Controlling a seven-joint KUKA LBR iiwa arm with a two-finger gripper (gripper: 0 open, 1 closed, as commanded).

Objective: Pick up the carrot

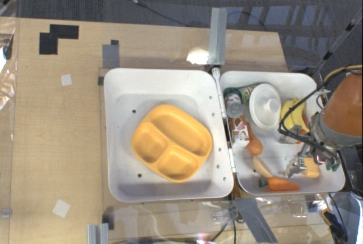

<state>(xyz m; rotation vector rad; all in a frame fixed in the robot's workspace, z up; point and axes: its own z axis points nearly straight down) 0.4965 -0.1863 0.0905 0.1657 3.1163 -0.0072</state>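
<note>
The carrot (282,184) lies on its side at the near edge of the right bin (334,181), orange with a small green top pointing left, close to the near wall. Just above it and to its left lies a pale sausage-like piece (261,165) with an orange-red end, tilted and almost touching the carrot's green end. Farther back in the same bin sit a white bowl (265,104), a banana (292,113), a can (233,102) and a small bottle (240,129). The left bin (119,123) holds a yellow divided plate (171,142).

The gripper (299,165) hangs at the right side of the right bin, just above and to the right of the carrot, beside a small yellow piece (311,171). It is too small and cluttered with cables to tell how wide it stands, and nothing can be made out in its grasp.

The step in hand looks like the approach. To do it well, the claw should shift a little nearer and left, so that it centres over the carrot's thick middle, and turn so that it closes across the carrot's short width and not along its length. The near wall leaves little room, so the descent should be straight down. Keeping clear of the pale piece and the yellow piece matters, since a grasp set too far left or right could catch one of them instead.
</note>
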